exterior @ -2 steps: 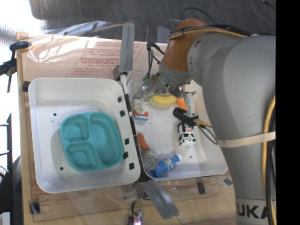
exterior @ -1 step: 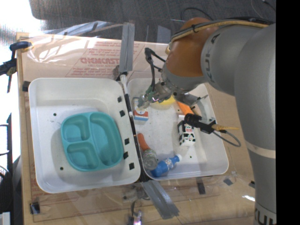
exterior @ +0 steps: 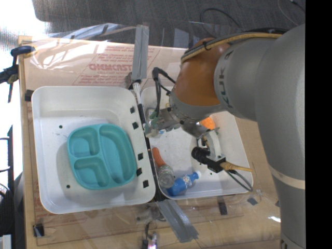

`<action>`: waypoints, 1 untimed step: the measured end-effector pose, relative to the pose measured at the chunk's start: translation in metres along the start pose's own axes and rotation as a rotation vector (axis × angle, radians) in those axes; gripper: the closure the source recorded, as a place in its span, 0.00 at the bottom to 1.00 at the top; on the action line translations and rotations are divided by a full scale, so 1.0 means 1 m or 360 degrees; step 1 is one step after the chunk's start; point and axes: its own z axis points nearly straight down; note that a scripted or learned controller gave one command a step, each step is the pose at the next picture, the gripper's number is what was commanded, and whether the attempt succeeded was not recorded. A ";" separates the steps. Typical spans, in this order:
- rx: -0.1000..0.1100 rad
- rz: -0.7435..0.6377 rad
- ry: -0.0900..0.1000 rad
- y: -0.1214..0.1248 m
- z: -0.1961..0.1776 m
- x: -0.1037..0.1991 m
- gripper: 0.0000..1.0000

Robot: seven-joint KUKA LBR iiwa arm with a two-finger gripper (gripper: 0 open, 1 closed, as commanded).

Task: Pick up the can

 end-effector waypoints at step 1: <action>-0.0001 -0.0428 0.0000 -0.029 -0.023 0.016 1.00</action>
